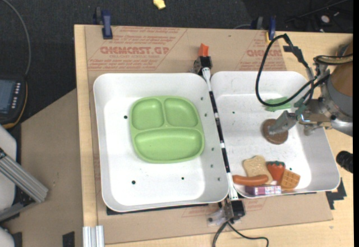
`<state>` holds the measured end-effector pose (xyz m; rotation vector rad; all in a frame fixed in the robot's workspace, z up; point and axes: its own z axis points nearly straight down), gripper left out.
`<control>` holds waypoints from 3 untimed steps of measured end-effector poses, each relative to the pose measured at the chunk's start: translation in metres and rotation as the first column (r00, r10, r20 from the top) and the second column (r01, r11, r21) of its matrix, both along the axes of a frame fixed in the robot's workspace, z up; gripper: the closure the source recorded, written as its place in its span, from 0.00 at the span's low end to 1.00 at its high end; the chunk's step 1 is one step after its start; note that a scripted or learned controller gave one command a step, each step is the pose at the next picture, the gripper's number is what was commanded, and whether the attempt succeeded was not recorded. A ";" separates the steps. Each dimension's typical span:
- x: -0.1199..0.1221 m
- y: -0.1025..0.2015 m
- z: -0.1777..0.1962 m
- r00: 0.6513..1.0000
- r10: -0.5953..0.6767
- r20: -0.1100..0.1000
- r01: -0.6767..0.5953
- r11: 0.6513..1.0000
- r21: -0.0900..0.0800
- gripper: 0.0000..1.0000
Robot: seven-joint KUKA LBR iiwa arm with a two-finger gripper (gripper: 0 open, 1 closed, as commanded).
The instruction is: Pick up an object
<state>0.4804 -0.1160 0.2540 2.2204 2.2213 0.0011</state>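
Observation:
The right bin (241, 122) holds several toy foods. A brown round piece (274, 133) lies near its middle, and my gripper (287, 121) comes in from the right, low over that piece's upper right edge. A thin green item (275, 107) lies just behind, partly under the black cable (259, 74). At the front of the bin lie a bread slice (255, 165), a red sausage (248, 179), a red pepper (276, 170), a waffle (290, 179) and a pink bar (265, 190).
The left bin (112, 145) holds a green divided plate (166, 128). The black cable loops over the back of the right bin. A clamp with an orange tip (203, 56) sits where the bins meet at the back.

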 end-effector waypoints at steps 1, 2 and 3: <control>0.040 -0.060 -0.110 1.000 -0.005 -0.009 0.005 1.000 0.000 0.00; 0.093 -0.099 -0.171 1.000 0.000 0.003 0.000 1.000 0.002 0.00; 0.187 -0.100 -0.169 1.000 0.005 -0.015 -0.005 1.000 0.018 0.00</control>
